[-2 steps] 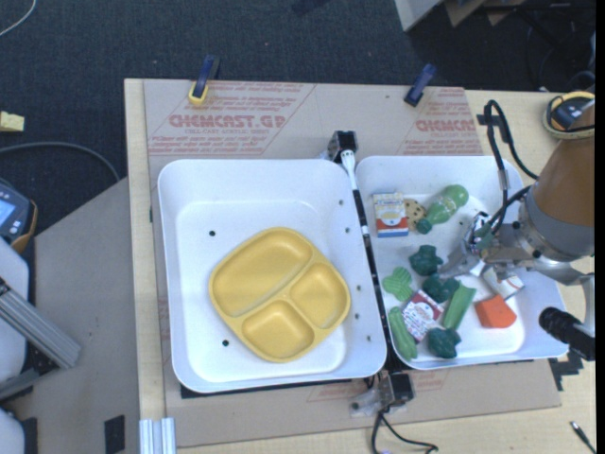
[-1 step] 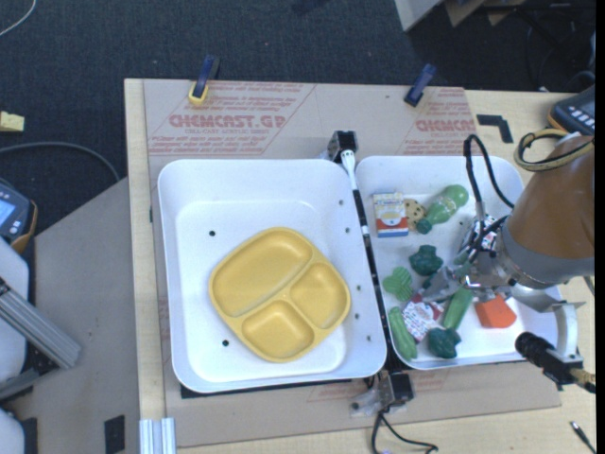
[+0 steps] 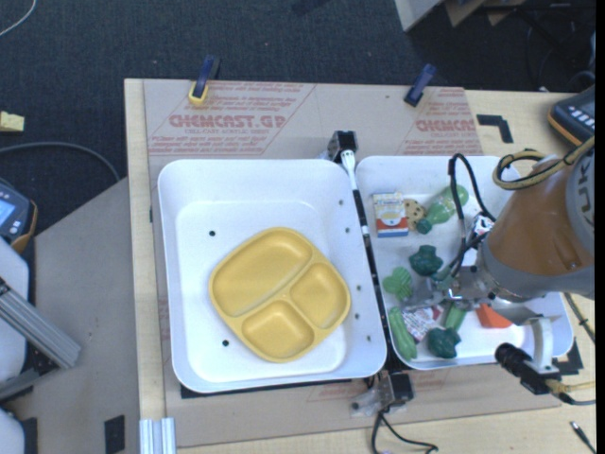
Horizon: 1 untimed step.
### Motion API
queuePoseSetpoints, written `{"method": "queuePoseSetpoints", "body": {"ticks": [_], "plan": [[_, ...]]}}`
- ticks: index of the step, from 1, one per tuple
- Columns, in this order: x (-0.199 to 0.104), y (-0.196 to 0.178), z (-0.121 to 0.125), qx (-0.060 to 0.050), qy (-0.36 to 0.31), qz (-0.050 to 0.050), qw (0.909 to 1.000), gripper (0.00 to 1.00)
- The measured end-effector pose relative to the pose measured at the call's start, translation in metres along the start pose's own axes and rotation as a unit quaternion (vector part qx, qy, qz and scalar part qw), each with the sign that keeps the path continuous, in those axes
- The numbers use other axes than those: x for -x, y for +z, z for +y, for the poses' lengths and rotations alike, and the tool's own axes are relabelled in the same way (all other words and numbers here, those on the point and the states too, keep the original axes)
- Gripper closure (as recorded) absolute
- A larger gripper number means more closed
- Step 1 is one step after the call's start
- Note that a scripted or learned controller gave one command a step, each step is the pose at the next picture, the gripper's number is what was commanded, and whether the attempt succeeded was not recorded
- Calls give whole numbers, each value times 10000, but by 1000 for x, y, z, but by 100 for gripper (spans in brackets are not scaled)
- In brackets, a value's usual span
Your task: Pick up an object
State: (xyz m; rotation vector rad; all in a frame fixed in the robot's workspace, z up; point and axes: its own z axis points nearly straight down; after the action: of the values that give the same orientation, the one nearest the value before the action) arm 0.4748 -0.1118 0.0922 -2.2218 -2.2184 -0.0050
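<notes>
Grey metal of the gripper (image 3: 444,296) showed low in the right bin (image 3: 378,173), in the lower right of the frame, under the orange band of the arm (image 3: 539,230). Whether the jaws were wide or narrow I could not tell, because the wrist covered them and the parts below it were blurred. Nothing could be seen between them, so I judged that no object was held yet. Around this spot lay a heap of small green toys (image 3: 425,258), touching one another, and it reached to the left and to the upper left of the gripper. A long green piece (image 3: 402,334) lay just left and below, its long axis running from upper left to lower right, near the bin's lower wall. An orange piece (image 3: 492,318) lay just right of the gripper. A small printed box (image 3: 388,212) stood further up, well apart. In the left bin (image 3: 189,197) rested a yellow divided tray (image 3: 279,293), far to the left. In my judgement the nearest target was the green heap directly beside the gripper.
</notes>
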Motion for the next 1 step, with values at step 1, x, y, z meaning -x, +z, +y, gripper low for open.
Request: {"method": "queuePoseSetpoints", "body": {"ticks": [1], "plan": [[0, -14, 2, 39, -7, -7, 10000, 100]]}}
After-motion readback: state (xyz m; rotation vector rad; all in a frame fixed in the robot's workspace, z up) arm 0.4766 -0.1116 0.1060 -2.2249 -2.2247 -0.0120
